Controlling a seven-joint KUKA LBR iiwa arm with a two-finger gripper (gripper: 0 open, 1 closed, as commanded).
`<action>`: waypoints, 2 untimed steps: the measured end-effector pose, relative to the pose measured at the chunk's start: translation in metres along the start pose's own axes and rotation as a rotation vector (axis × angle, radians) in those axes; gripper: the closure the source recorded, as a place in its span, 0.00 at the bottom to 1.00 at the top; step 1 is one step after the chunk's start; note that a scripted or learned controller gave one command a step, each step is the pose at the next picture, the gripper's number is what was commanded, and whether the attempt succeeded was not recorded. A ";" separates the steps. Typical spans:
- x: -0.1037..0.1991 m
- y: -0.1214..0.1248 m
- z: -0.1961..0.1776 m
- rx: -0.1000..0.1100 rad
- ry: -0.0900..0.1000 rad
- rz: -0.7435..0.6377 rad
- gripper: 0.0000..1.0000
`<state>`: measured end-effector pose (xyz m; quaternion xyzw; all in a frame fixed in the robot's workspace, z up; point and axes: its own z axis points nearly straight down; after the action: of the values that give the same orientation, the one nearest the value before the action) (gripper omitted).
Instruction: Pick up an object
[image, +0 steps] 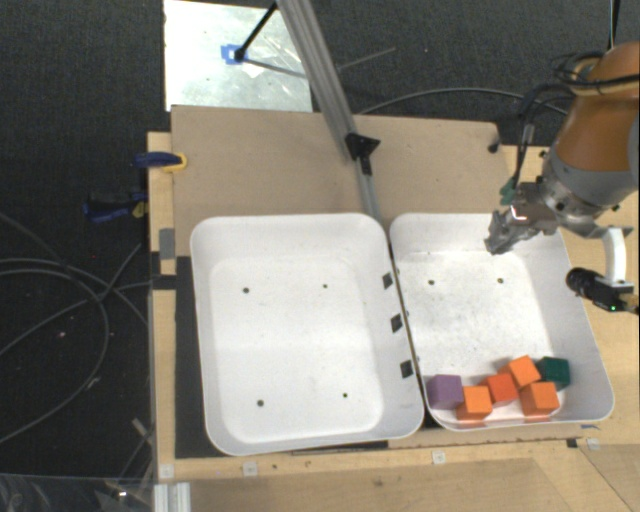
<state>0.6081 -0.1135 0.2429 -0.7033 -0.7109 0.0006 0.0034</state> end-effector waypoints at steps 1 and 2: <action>-0.005 0.002 -0.016 -0.012 -0.005 0.004 1.00; 0.036 0.016 -0.096 -0.018 -0.005 0.000 1.00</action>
<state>0.6244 -0.0781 0.3385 -0.7032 -0.7109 -0.0039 -0.0046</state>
